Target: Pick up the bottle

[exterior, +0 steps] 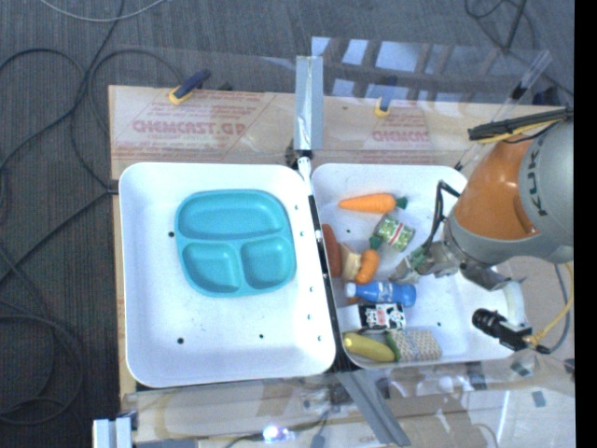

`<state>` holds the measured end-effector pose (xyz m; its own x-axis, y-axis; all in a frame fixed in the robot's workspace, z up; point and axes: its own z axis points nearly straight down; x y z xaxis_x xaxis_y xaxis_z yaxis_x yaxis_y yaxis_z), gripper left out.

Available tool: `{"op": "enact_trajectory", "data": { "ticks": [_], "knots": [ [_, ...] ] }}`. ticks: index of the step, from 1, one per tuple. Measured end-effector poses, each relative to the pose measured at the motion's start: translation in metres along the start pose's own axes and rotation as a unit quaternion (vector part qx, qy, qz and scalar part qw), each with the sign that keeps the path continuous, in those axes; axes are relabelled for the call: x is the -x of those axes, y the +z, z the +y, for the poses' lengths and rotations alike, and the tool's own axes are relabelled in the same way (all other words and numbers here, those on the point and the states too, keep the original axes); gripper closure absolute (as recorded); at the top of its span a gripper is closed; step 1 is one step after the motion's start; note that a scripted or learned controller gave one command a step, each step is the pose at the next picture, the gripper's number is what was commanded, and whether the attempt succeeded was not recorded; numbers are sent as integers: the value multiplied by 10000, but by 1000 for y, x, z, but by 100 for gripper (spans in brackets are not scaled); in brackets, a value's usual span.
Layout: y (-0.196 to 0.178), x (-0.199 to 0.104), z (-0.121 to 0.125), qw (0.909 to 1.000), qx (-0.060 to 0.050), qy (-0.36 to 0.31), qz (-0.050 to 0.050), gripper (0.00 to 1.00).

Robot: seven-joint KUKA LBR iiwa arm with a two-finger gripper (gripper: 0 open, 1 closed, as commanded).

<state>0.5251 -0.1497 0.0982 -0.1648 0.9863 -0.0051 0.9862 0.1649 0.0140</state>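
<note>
You'll find the bottle (383, 293) lying on its side in the right bin (466, 339), blue-bodied with a white cap end toward the left. It's crowded: a small orange carrot (367, 266) just above, a black-and-white carton (383, 317) just below, a banana (367, 347) nearer the front. The gripper (413, 267) sits just up-right of it; its opening is probably hidden, so you cannot tell.

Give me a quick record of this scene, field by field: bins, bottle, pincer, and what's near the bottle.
left bin: holds a turquoise three-compartment plastic tray
right bin: holds the clutter
bottle: white plastic bottle with blue label, lying on its side
neighbours: small orange carrot above, black-and-white carton below
pincer: right of bottle, holding nothing visible
</note>
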Motion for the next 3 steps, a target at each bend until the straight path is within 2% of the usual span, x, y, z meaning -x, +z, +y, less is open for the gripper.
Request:
{"op": "enact_trajectory", "data": {
  "ticks": [1,2,3],
  "knots": [
    [9,15,9,9998,-37,-173,38,100],
    [9,16,10,9999,-17,-171,14,0],
    [8,-29,-14,9980,1,-635,-16,0]
  ]
}}
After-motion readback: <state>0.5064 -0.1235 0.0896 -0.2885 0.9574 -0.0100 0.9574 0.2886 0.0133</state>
